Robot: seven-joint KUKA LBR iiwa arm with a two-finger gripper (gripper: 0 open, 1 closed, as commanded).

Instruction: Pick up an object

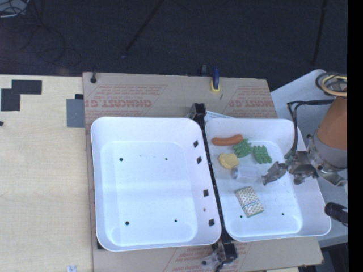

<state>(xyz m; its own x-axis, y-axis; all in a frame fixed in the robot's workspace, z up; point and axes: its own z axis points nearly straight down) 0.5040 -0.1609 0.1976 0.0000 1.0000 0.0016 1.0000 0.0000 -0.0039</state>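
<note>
The right bin (309,222) holds several small objects. An orange sausage-shaped piece (227,140) lies near its far edge, with two green leafy pieces (243,148) (261,153) just right of it. A yellow lump (228,161) sits below them, and a pale see-through item (245,173) lies beside it. A speckled green-and-white packet (249,201) lies nearer the front. My gripper (271,173) hangs low over the right bin, just right of the see-through item, open with nothing between its fingers.
The left bin (102,152) sits beside the right one, with a black divider (207,174) between them. Both rest on a cardboard sheet (147,98) on the bench. The grey arm with its orange band (334,129) enters from the right.
</note>
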